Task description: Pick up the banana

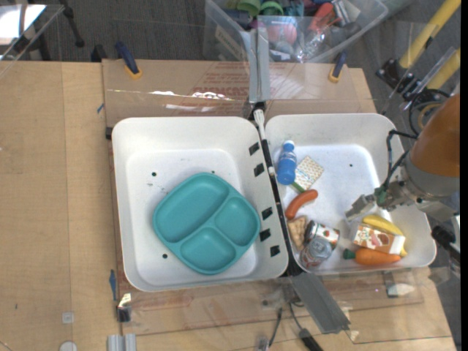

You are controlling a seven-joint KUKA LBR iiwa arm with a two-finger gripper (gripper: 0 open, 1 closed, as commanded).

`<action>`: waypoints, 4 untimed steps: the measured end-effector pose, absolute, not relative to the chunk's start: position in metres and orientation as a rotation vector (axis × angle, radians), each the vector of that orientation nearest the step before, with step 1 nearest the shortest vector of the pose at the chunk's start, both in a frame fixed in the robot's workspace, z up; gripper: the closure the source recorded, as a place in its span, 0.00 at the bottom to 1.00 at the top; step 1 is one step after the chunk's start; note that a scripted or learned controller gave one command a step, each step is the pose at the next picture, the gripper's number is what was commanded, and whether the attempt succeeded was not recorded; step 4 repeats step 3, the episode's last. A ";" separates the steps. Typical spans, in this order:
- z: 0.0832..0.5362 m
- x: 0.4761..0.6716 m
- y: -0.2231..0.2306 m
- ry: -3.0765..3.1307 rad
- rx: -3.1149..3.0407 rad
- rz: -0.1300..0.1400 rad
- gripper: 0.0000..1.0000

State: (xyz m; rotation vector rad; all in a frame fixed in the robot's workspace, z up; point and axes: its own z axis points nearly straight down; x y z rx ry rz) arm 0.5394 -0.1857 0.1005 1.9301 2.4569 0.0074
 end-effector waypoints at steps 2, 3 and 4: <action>0.102 0.516 -0.218 2.393 2.006 0.018 1.00; 0.192 0.559 -0.124 2.552 1.832 0.001 1.00; 0.192 0.559 -0.124 2.552 1.832 0.001 1.00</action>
